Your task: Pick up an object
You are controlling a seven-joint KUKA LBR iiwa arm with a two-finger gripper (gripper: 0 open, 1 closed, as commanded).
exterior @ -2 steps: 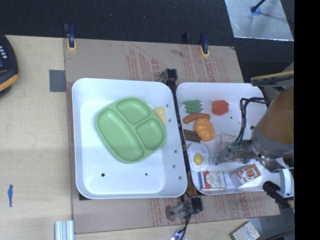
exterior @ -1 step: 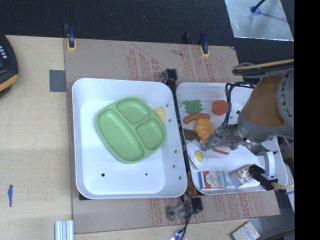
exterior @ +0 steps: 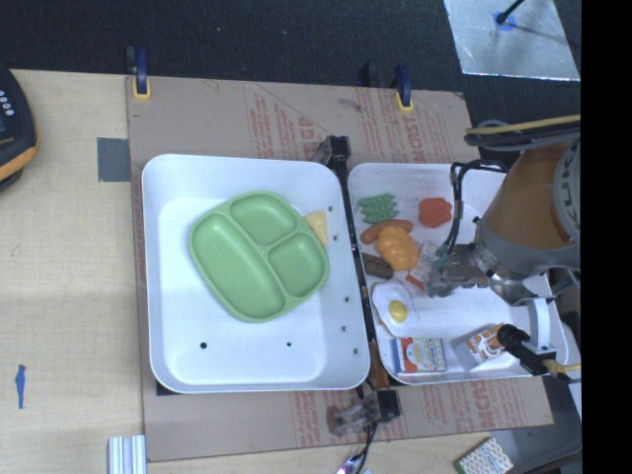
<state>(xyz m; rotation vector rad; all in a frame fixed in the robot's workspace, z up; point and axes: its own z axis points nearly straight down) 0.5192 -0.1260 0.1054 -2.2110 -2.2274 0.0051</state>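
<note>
The right bin (exterior: 553, 358) holds several toy foods: a green leafy piece (exterior: 376, 206), a red tomato (exterior: 434, 211), an orange sausage shape (exterior: 384, 230), an orange fruit (exterior: 399, 252), a brown piece (exterior: 376, 265) and a fried egg (exterior: 395, 309). A small printed box (exterior: 425, 354) and a carton (exterior: 486, 345) lie along the bin's front wall. My gripper (exterior: 435, 271) is down in this bin, just right of the orange fruit and above the egg. The wrist hides what lies under it.
The left bin (exterior: 247, 354) bears a green divided plate (exterior: 259, 255) with a yellow piece (exterior: 316, 226) at its right rim. The arm's grey body and orange band (exterior: 528, 210) cover the right bin's right side. A black cable (exterior: 456, 200) loops above the gripper.
</note>
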